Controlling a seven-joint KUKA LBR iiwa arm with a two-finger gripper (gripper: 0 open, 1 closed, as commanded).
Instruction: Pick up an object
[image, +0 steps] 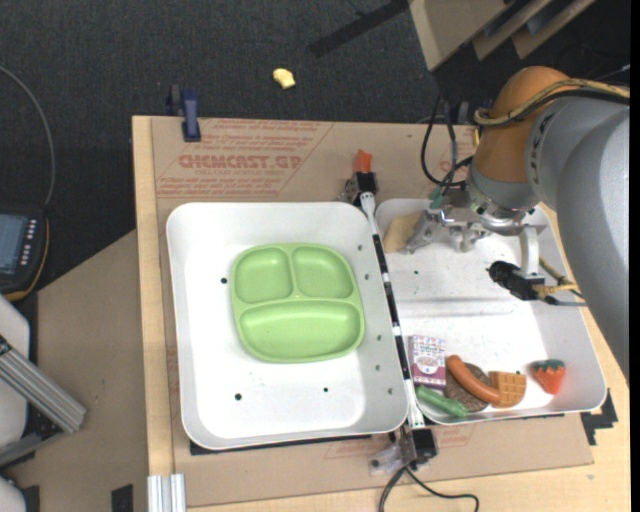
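My gripper (440, 240) hangs low over the far end of the right bin (570, 345), its metal fingers (418, 236) spread open with nothing between them. The loose objects lie together at the near end of that bin, well apart from the gripper. They are a small purple-and-white box (428, 359), a brown sausage (466, 378), a waffle piece (508, 387), a green pod (438, 402) and a red strawberry-like toy (549, 374).
A green divided plate (296, 302) sits in the left bin (200, 380). A ridge with black screws (385, 290) divides the two bins. A black and yellow fitting (516, 281) on the arm hangs over the right bin's middle. Clamps (362, 180) stand at the far edge.
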